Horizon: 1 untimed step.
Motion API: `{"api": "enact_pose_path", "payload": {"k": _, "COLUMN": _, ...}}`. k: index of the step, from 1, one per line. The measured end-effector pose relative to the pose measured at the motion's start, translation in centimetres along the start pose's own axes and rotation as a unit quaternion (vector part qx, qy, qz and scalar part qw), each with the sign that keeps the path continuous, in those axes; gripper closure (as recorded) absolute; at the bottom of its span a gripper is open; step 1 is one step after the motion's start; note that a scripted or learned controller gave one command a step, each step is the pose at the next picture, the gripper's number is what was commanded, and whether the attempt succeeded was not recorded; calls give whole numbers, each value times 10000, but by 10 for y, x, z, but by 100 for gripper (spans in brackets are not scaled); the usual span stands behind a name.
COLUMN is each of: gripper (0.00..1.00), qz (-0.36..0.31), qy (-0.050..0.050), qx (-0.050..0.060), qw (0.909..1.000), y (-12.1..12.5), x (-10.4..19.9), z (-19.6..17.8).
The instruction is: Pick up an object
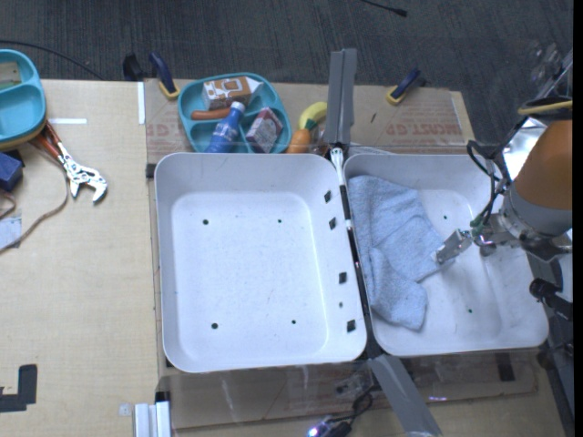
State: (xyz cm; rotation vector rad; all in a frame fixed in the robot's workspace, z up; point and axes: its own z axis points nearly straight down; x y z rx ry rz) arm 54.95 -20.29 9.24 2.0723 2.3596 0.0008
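Observation:
A crumpled pale blue-grey cloth point(393, 244) lies in the left half of the right bin point(474, 321), running from the bin's back wall toward its front. My gripper point(453, 247) hangs low over the middle of that bin. Its metal tip is right at the cloth's right edge, touching or nearly so. The arm's orange band point(551, 167) rises at the bin's right side.
The left bin point(250, 262) adjoins the right one along a black-clipped divider. Behind the bins sit a teal tray point(232, 112) of small items and a yellow object point(312, 116). A wrench point(80, 178) lies on the wooden bench at left.

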Motion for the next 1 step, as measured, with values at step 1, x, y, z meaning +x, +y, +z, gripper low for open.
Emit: {"api": "enact_pose_path", "payload": {"k": 1, "gripper": 0, "qz": 1309, "qy": 8, "qx": 15, "qw": 9914, "y": -70, "x": 24, "z": -28}}
